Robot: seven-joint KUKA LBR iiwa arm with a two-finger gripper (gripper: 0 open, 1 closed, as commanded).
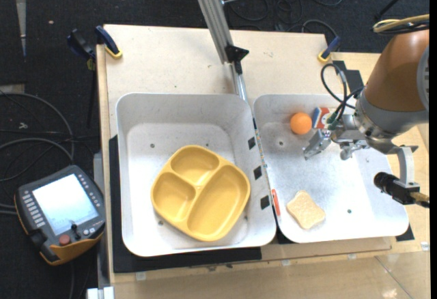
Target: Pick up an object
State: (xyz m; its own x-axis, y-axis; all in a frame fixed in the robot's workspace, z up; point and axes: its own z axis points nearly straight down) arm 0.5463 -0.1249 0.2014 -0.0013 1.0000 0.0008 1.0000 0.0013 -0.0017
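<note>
Right bin (382, 212): orange ball (300, 123) touching fingers (315, 145), spread open, holding nothing; bread slice (305, 209) nearer front. Yellow divided plate (199, 191) in bin left of it

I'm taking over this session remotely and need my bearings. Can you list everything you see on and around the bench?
white bins: 2, white, side by side on the bench
divided plate: 1, yellow, three compartments, in the left bin
ball: 1, orange, back of the right bin, just left of the tool
small object: 1, red, white and blue, between ball and tool, partly hidden
bread slice: 1, tan, front of the right bin
clamps: 2, blue and yellow, back corners of the bench
teach pendant: 1, grey and orange, floor left of the bench
arm: 1, grey and orange, from the right
tool: 1, metal, over the right bin
</note>
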